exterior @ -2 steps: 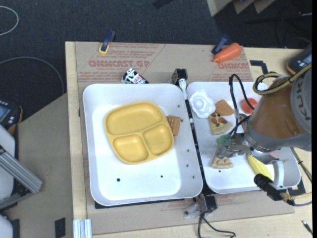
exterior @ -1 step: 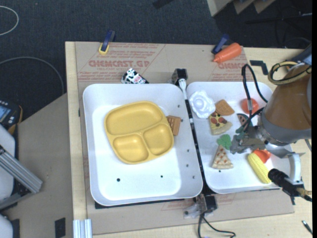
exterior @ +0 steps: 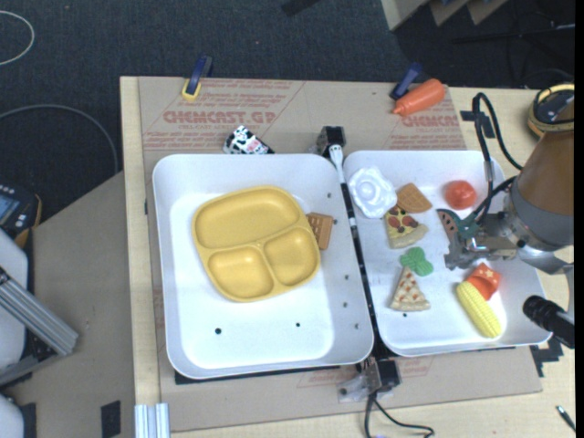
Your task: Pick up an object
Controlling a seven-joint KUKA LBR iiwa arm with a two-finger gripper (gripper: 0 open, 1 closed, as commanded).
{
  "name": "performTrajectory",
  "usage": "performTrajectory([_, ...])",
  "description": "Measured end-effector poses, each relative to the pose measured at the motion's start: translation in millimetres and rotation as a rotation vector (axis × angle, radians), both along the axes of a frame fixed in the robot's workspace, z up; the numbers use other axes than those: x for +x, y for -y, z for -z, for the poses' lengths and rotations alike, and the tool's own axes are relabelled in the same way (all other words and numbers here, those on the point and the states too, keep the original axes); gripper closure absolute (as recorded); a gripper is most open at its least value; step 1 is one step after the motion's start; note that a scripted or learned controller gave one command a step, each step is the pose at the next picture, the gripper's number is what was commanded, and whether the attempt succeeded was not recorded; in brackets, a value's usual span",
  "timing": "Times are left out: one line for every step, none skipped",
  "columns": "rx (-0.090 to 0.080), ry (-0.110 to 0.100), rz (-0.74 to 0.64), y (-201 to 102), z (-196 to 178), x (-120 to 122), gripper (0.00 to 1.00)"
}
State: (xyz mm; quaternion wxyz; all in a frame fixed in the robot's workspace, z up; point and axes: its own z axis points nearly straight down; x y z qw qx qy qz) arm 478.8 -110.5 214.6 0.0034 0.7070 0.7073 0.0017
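Gripper (exterior: 459,240) hangs over the right bin (exterior: 401,336), fingers spread open and holding nothing; the red-topped corn cob (exterior: 481,301) lies near, at its five o'clock.

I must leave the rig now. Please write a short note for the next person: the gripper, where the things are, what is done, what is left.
Gripper: open, low over the right bin, holding nothing.
Right bin: tomato, corn, two pizza slices, broccoli, fried egg.
Left bin: yellow divided plate, a cracker beside it.
Done: nothing picked.
Left: grasp one object and lift it.
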Motion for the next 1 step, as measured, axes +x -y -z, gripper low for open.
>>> performTrajectory([0.001,-0.003,-0.001,0.0,-10.7,0.9,1.00])
